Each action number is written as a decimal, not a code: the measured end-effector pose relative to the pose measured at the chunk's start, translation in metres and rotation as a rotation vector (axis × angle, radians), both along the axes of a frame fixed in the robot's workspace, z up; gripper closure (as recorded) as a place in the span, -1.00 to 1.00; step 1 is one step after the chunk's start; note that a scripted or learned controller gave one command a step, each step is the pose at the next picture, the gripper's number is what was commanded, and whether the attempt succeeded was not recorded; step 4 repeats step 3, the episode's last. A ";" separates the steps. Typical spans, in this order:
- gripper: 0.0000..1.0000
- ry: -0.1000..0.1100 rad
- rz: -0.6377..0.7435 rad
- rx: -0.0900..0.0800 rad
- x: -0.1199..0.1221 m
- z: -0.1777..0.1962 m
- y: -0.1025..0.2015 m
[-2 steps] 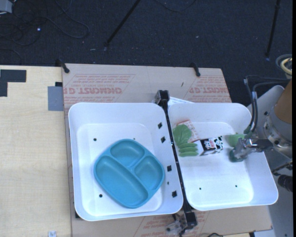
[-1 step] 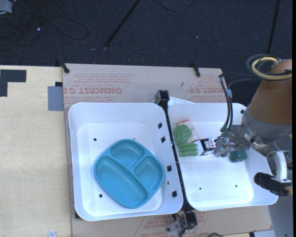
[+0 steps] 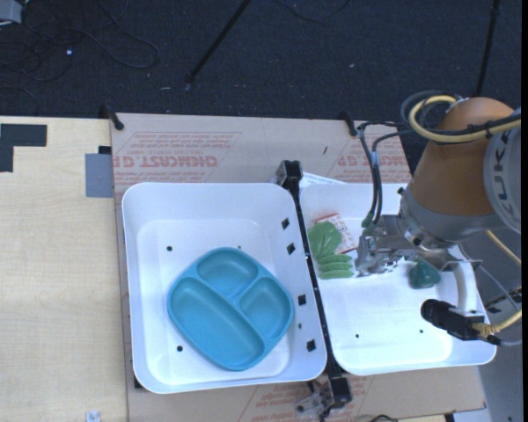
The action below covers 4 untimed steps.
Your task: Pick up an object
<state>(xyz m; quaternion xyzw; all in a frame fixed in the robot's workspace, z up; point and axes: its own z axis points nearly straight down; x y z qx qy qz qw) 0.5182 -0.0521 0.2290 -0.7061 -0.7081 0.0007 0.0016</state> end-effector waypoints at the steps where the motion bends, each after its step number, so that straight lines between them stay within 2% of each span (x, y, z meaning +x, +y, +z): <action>1: 1.00 -0.001 0.001 0.000 0.015 0.005 0.042; 2: 1.00 0.000 -0.002 -0.002 0.028 -0.008 0.089; 3: 1.00 -0.002 0.000 -0.001 0.046 0.002 0.139; 4: 1.00 -0.002 0.000 -0.001 0.046 0.002 0.139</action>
